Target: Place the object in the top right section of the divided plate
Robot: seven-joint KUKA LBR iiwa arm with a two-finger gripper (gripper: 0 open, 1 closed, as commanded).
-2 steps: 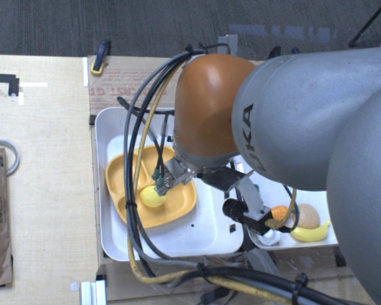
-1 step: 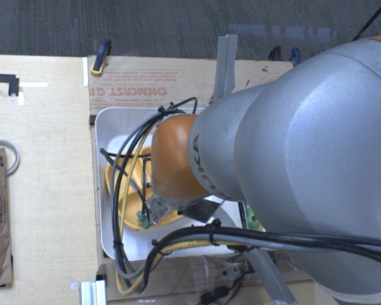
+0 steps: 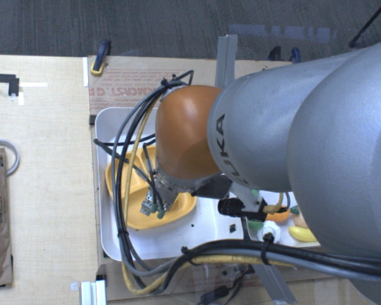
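Object to place not identifiable — hidden under arm (image 3: 292,126). Yellow divided plate (image 3: 130,216) in left white bin (image 3: 111,237), likely rigid, smooth. Toy food (image 3: 301,234) in right bin — probably light, slippery. Finger state: cannot tell.

Yellow divided plate (image 3: 132,216), lying flat inside the left white bin (image 3: 108,129), toward its near edge. Mostly hidden beneath the arm; only the left rim and near part visible. Object itself indiscernible.

arm (image 3: 305,119): grey, glossy | band (image 3: 187,132): orange dome | cables (image 3: 124,170): black, yellow loops | lettering: black KUKA
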